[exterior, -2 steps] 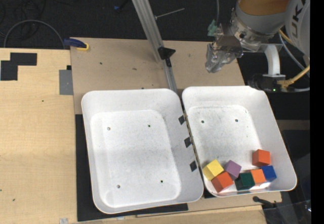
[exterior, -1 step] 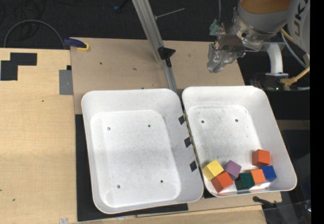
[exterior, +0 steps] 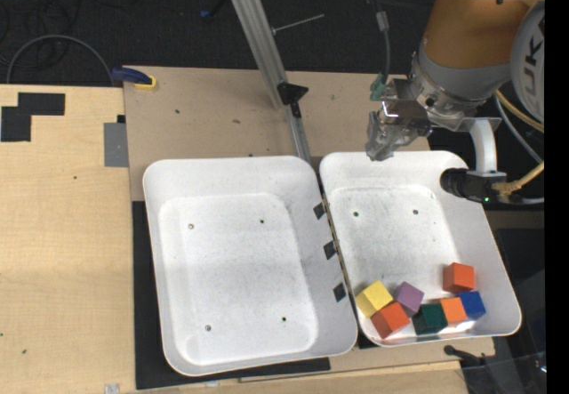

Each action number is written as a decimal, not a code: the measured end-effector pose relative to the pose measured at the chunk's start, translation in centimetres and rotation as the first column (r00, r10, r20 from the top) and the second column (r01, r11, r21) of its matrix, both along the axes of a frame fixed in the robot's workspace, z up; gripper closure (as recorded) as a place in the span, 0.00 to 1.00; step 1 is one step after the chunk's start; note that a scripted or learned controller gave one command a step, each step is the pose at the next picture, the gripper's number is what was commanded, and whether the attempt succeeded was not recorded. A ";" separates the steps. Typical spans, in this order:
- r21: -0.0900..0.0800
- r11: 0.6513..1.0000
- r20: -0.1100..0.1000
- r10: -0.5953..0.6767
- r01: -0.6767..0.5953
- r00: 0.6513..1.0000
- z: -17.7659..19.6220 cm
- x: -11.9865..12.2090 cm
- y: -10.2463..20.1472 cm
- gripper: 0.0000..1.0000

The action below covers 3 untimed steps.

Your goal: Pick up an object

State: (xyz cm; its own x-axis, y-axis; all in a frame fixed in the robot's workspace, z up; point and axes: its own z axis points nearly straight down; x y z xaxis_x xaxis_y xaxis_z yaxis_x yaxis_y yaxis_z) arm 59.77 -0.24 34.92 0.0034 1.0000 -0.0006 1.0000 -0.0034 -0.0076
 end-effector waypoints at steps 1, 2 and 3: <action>0.003 1.000 0.014 0.008 -0.008 1.000 10.3 -5.0 4.6 1.00; 0.001 1.000 0.014 0.005 -0.005 1.000 17.7 -5.8 4.0 1.00; 0.000 1.000 -0.004 0.008 -0.008 1.000 8.8 -7.7 9.8 1.00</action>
State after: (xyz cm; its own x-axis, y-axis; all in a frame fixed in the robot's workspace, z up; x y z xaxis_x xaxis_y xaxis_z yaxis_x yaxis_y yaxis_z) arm 52.03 9.54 43.73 -0.0043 1.0000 -0.0009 0.9999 0.0042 -0.0114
